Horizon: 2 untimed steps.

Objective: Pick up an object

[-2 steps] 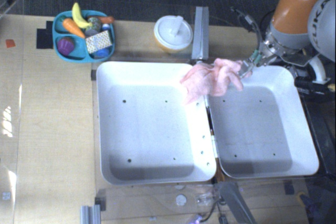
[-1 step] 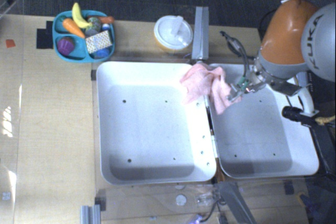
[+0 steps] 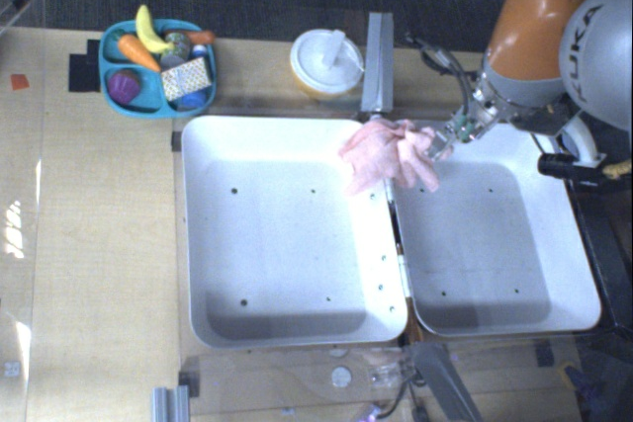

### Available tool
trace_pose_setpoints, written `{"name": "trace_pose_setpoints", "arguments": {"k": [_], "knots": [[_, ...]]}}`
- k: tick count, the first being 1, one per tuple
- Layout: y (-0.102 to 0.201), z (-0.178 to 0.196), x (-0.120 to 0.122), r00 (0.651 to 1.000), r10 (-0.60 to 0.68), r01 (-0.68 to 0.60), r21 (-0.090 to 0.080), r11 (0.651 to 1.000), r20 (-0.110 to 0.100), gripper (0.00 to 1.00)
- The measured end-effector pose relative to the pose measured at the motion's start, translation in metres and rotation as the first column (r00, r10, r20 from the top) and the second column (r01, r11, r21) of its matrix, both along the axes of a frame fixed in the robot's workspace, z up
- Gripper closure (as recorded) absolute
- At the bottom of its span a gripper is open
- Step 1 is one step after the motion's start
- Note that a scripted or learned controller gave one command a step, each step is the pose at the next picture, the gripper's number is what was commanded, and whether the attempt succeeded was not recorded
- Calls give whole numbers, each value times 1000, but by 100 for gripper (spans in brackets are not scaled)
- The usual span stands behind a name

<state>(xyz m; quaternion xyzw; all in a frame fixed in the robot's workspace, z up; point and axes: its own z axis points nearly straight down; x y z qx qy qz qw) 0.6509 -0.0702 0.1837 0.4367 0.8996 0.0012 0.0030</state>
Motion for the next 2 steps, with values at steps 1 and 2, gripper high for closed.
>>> {"name": "trace_pose_setpoints", "arguments": {"k": [1, 2], "knots": [[-17, 23, 6, 996, 94, -94, -1, 996, 2, 100], [48, 1, 8, 999, -43, 43, 0, 999, -1, 100]]}}
